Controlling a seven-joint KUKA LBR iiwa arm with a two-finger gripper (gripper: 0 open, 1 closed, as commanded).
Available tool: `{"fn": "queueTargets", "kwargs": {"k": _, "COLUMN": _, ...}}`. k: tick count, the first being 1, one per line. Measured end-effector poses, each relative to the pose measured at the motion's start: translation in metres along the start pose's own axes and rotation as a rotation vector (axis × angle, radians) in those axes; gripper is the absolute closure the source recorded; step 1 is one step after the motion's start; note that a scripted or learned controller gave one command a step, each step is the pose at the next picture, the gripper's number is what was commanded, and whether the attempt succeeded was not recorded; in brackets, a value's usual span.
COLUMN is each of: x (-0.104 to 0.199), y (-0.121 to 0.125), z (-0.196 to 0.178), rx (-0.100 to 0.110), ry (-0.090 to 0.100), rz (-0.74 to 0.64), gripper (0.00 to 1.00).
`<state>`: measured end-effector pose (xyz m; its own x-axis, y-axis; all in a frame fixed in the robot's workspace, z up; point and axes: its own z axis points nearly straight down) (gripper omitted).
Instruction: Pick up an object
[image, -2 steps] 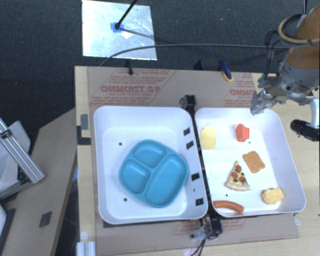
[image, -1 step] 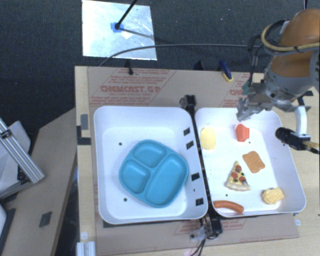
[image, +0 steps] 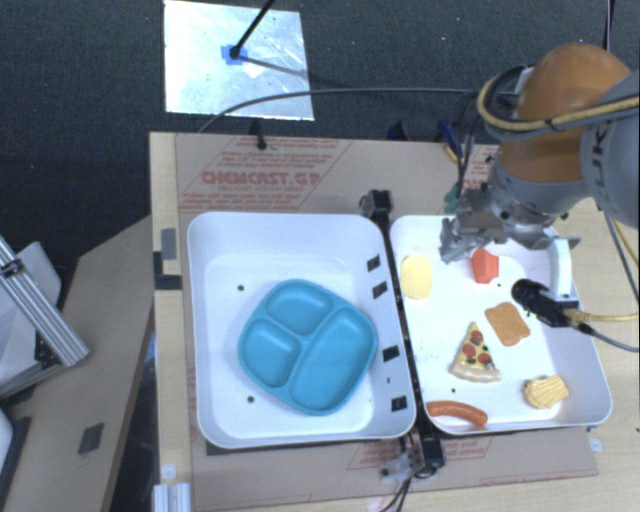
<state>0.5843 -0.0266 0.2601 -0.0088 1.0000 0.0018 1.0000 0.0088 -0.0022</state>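
1. Writing: red print is seen on the brown cardboard sheet (image: 262, 172) under the bins; the large line appears to read "CHEMCAST G P", reversed/upside down from this angle. The smaller lines above it can't be read. No labels are made out on the food items.
2. Gripper (image: 462, 243) is seen over the top-left part of the right bin (image: 596, 392), below the grey wrist and the orange band (image: 568, 85).
3. Finger state: cannot be told, the tips being dark and blurred against the bin wall.
4. Nothing is seen held by the gripper.
5. Nearest items: a small red block (image: 485, 265) lies just right of and below the gripper tip; whether it's touched can't be told. A pale yellow piece (image: 416, 276) lies just left of and below the tip, near the divider betw. the bins.
6. Further off in the same bin: a brown toast-like slice (image: 508, 324) at centre, a pizza slice (image: 476, 355) below it, a ridged yellow chip (image: 544, 392) at bottom right, a red-orange sausage (image: 457, 412) along the front edge.
7. A black cylindrical part (image: 534, 298) w/ cable is seen over the right side of that bin.
8. Left bin (image: 215, 262): a blue divided plate (image: 307, 345) w/ three compartments is seen, well apart from the gripper.
9. A silvery sheet (image: 236, 60) is seen on the dark floor behind the bench.
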Motion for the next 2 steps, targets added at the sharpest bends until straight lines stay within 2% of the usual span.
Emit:
{"fn": "queueTargets", "kwargs": {"k": 1, "x": 0.06, "y": -0.02, "z": 0.011, "rx": 0.0, "ry": 0.0, "rz": -0.001, "gripper": 1.0}}
{"fn": "queueTargets", "kwargs": {"k": 2, "x": 0.106, "y": -0.032, "z": 0.024, "rx": -0.001, "ry": 0.0, "rz": -0.001, "gripper": 1.0}}
